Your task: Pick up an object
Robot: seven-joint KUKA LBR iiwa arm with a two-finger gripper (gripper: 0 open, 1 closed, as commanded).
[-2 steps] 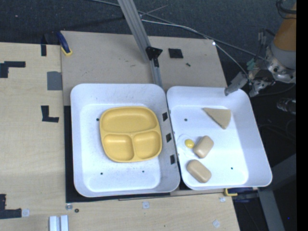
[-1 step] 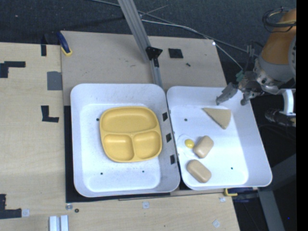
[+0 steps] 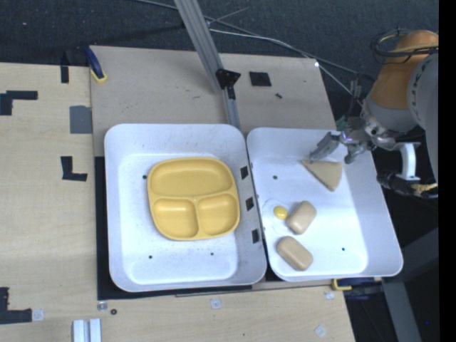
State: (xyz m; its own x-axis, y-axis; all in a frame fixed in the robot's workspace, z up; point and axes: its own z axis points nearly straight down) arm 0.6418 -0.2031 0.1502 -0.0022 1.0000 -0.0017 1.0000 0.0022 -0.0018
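Now the end effector hovers with fingers spread above the tan wedge in the right bin, seemingly lined up to grab it.

The arm is cut off by the frame's edge at 3 o'clock; a small yellow object is too small to identify

Left white bin is mostly hogged by the yellow three-compartment plastic tray, so just bare strips round its edges. Right white bin has open floor at upper left and lower right; the tan wedge, small yellow ball and two tan oval lumps crowd the middle.
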